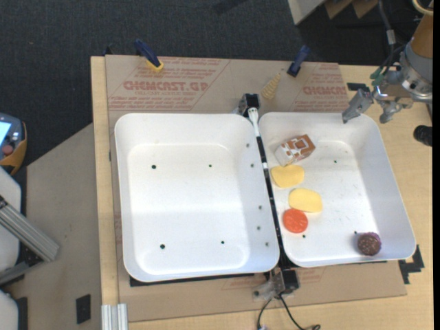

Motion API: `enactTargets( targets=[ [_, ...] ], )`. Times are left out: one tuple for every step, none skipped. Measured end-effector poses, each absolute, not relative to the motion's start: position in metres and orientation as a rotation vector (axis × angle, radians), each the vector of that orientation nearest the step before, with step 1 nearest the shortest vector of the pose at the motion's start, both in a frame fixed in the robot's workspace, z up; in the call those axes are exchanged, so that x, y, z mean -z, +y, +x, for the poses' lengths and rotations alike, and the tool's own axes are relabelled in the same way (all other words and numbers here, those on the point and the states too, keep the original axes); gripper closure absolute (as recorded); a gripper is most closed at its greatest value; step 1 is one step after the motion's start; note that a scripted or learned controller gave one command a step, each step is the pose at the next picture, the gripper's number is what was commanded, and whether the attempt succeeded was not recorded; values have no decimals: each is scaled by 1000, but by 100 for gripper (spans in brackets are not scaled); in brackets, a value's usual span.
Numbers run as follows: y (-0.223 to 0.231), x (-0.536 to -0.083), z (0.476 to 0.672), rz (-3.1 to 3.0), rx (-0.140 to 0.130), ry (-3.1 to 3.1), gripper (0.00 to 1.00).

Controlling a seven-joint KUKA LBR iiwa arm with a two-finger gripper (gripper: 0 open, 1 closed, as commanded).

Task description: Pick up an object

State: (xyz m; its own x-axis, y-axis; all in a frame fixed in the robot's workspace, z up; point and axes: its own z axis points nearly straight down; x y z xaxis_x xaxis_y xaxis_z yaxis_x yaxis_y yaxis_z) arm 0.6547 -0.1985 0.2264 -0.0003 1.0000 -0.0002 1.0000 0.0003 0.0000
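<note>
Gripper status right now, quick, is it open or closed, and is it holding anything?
Gripper: open, holding nothing, above the far right corner of the right bin.

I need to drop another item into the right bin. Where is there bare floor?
In the right bin, free floor lies along its right side, between the gripper and the purple ball. Its left side is crowded: toy house, two yellow pieces, red disc.

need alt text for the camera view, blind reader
An open two-finger claw hangs above the far right corner of the right bin, holding nothing. That bin holds a brown-and-white toy, two yellow pieces, an orange disc and a dark ball.
</note>
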Motion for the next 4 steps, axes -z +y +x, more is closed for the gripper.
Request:
enactTargets(
  targets=[
    [-135, -205, 667, 2217, 0, 2232, 0],
    [-71, -225, 667, 2215, -3, 2229, 0],
    [-51, -382, 663, 2206, -21, 2216, 0],
    [-52, -382, 662, 2214, -4, 2219, 100]
  ],
)
